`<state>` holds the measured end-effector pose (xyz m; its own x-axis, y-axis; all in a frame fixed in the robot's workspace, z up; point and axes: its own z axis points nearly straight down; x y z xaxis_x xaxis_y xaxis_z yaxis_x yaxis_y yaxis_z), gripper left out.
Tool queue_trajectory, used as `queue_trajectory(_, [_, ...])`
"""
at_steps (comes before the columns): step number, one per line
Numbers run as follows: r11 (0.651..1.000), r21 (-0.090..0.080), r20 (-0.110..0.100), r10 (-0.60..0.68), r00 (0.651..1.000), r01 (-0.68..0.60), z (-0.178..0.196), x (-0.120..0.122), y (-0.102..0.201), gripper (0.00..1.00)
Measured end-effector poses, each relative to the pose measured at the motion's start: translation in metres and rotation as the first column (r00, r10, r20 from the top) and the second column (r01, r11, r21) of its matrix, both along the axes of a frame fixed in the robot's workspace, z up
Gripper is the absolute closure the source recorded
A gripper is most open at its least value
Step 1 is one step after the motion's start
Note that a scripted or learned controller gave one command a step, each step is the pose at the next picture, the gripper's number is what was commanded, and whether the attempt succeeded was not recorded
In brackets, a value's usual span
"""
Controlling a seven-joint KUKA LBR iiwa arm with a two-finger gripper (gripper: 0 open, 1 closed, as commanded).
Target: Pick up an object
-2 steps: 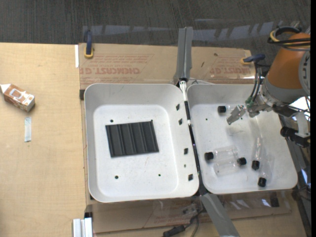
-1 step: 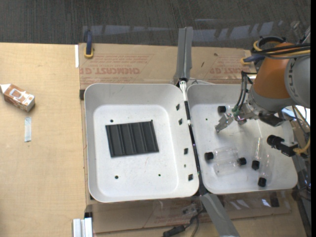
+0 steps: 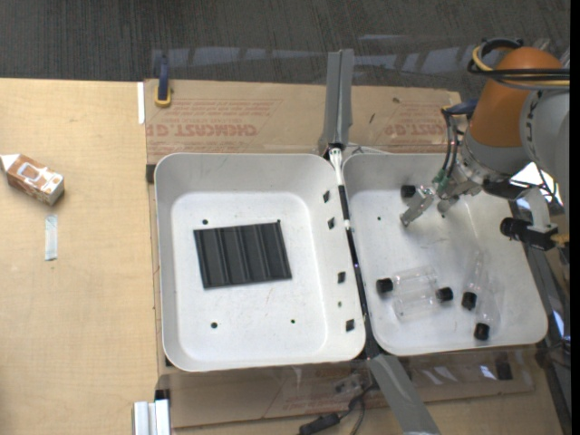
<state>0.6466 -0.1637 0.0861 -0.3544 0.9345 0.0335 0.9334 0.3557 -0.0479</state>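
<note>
Cardboard-covered bench (image 3: 272, 116) is bearing two white bins, the left bin (image 3: 181, 333) carrying a dark ribbed mat (image 3: 243, 254), the right bin (image 3: 517, 329) carrying clear black-capped bottles (image 3: 412, 293), while the gripper (image 3: 433, 199), finger spread indeterminable, is hovering above that bin's rear.

**Arm over the right bin**

The gripper (image 3: 428, 202) hangs low over the right bin (image 3: 507, 329), near its back. Clear bottles with black caps (image 3: 412, 294) lie toward the front. A ribbed black panel (image 3: 242, 253) lies in the left bin (image 3: 181, 333).
</note>
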Motion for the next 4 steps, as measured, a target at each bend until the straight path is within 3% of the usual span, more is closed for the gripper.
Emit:
queue_trajectory(1, [1.000, -0.015, 0.021, 0.001, 1.000, 0.000, 0.009, 0.002, -0.005, 1.00])
queue_trajectory(2, [1.000, -0.008, -0.007, -0.002, 1.000, 0.002, 0.004, -0.004, -0.004, 0.00])
queue_trajectory(3, [1.000, -0.014, 0.011, -0.001, 1.000, 0.001, 0.015, -0.001, -0.005, 1.00])
queue_trajectory(4, [1.000, -0.009, -0.004, -0.001, 1.000, 0.001, 0.012, -0.003, -0.004, 0.00])
